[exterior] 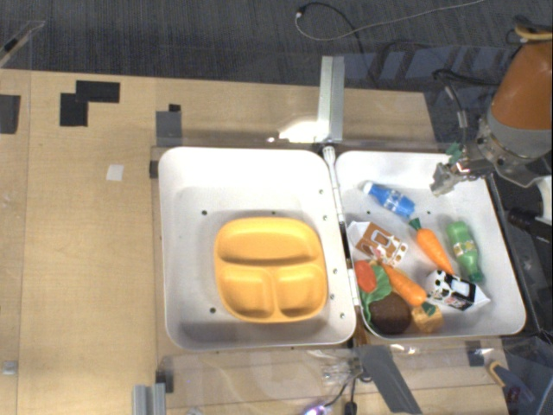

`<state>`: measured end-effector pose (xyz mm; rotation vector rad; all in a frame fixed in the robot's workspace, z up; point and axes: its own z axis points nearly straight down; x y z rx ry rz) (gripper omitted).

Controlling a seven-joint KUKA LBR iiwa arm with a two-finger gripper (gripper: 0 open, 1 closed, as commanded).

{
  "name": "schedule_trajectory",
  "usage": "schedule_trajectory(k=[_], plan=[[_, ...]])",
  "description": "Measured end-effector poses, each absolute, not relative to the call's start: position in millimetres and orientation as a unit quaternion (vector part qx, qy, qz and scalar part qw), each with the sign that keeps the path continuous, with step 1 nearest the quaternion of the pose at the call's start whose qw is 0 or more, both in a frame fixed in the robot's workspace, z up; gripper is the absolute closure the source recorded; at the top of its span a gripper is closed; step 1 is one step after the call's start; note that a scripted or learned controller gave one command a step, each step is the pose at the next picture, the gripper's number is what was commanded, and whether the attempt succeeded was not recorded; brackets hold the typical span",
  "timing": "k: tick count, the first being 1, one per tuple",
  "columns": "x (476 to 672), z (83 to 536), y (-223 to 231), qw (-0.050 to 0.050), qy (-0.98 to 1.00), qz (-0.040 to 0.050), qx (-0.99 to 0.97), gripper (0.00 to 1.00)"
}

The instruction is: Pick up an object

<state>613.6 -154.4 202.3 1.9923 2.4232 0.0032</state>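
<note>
My gripper (pixel 451 174) hangs over the far right corner of the right bin (pixel 501 232), with the grey arm and its orange band (pixel 524 89) above it. Nothing shows beneath or in it. A blue bottle (pixel 389 200) lies to its left. Nearer the front lie a carrot (pixel 434 247), a green bottle (pixel 462 249), a white and brown carton (pixel 380 244), a second carrot (pixel 404 285), a red piece (pixel 366 277), a brown round item (pixel 390 314) and a black-and-white packet (pixel 454 292).
The left bin (pixel 181 232) holds a yellow divided tray (pixel 270 266). A metal post (pixel 332 93) stands at the far end of the wall between the bins. A cable (pixel 363 28) trails on the dark floor behind the bench.
</note>
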Motion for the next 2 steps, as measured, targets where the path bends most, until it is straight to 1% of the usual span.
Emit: schedule_trajectory(k=[1,2], plan=[[618.3,213.4,-175.6,0.003,0.806,0.0008,0.592,1.0],[618.3,213.3,-175.5,0.003,0.806,0.0008,0.592,0.0]])
